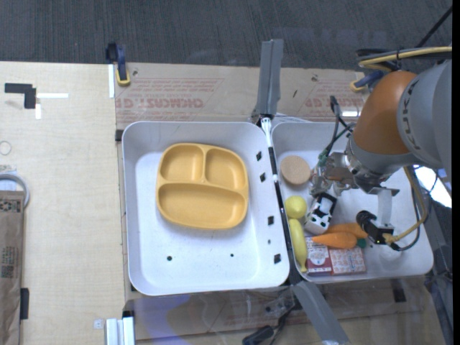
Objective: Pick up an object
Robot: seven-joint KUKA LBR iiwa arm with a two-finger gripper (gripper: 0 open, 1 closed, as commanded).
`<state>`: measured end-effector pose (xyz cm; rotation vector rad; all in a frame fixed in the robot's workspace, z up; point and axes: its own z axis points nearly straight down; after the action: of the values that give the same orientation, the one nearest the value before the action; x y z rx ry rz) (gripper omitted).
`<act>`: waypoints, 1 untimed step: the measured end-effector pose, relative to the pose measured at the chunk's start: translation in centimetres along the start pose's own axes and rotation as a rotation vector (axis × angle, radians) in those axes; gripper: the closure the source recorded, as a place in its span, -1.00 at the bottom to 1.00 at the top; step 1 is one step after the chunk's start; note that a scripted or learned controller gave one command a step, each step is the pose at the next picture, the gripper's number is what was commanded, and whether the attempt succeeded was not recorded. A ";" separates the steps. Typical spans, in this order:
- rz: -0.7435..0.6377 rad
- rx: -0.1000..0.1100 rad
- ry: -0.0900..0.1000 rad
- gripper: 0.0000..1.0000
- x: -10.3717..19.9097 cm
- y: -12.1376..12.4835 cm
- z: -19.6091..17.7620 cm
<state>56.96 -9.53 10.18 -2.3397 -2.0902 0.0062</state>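
Arm reaches in from the right, gripper (329, 185) low over the right bin (410, 264); cannot tell how it is set from this angle. Just below it a black-and-white cow toy (319, 215), beside a lemon (295, 207), banana (297, 241), carrot (341, 238), round tan disc (295, 170) and a printed card (336, 262). Left bin (144, 264) holds a yellow divided plate (203, 185).

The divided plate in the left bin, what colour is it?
Yellow-orange plate, seen in the camera view.
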 end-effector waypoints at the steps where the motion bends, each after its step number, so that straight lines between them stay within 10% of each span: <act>1: 0.007 -0.004 -0.001 1.00 4.4 5.3 -8.9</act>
<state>62.76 -5.78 19.10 -2.3505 -2.0841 0.0037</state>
